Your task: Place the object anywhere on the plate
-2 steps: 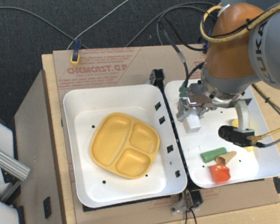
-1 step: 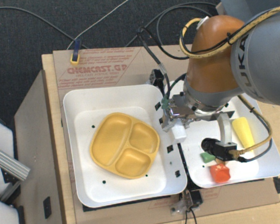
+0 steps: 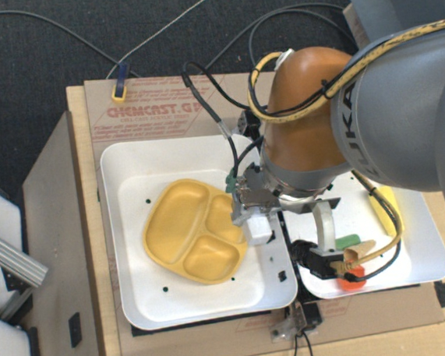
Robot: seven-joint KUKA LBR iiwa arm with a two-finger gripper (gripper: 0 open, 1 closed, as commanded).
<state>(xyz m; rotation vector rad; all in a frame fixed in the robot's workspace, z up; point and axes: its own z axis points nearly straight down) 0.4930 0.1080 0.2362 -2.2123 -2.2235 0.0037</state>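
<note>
Camera view, looking down at a slant. Arm (image 3: 373, 112): grey, reaching in from the right, its large body covering the upper part of the right bin; the orange band (image 3: 306, 114) sits above the wrist and faces the camera, so the wrist points steeply downward. Yellow and black cables loop around the band and trail down over the right bin. Jaws (image 3: 251, 210): low over the divide between the two bins, just at the right edge of the plate; a small white block-like part shows at their tip, and whether they are open, closed or gripping anything cannot be told from this angle. Plate (image 3: 192, 231): yellow, three compartments, lying flat in the left bin (image 3: 140, 298), tilted diagonally, its right rim beside or under the jaws. Right bin (image 3: 426, 263): white, partly hidden by the arm. Objects in the right bin, near its front edge: a green piece (image 3: 348, 242), a tan piece (image 3: 361, 251) and an orange-red piece (image 3: 352, 281), close together, well apart from the plate. Tabletop (image 3: 60, 197): brown board under both bins, printed lettering along its far edge.
</note>
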